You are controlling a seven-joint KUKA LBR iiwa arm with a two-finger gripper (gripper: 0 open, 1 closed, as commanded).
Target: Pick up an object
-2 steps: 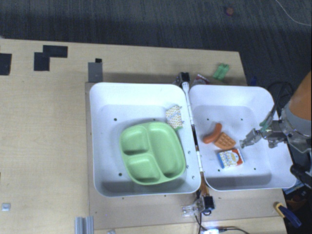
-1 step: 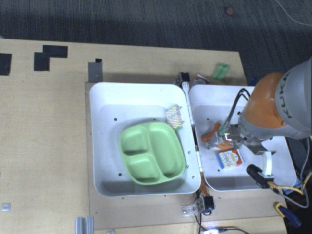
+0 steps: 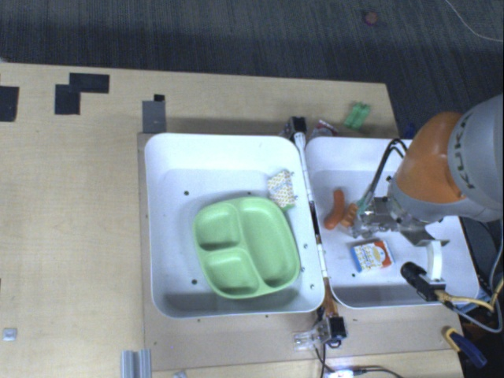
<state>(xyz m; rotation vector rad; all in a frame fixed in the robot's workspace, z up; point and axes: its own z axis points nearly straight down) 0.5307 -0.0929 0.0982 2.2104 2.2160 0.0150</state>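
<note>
smooth green divided tray [image 3: 246,246], glossy white bin [image 3: 169,211]

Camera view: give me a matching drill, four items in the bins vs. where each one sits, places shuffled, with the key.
Items:
1. green divided plate
2. orange carrot-shaped toy
3. small snack packet with orange and blue print
4. pale patterned scrap

Places:
A. right bin, just left of the gripper
B. left bin, centre of the floor
C. left bin, by its right wall, above the plate's far corner
D. right bin, floor below the gripper

Pairs: 1-B, 2-A, 3-D, 4-C
</note>
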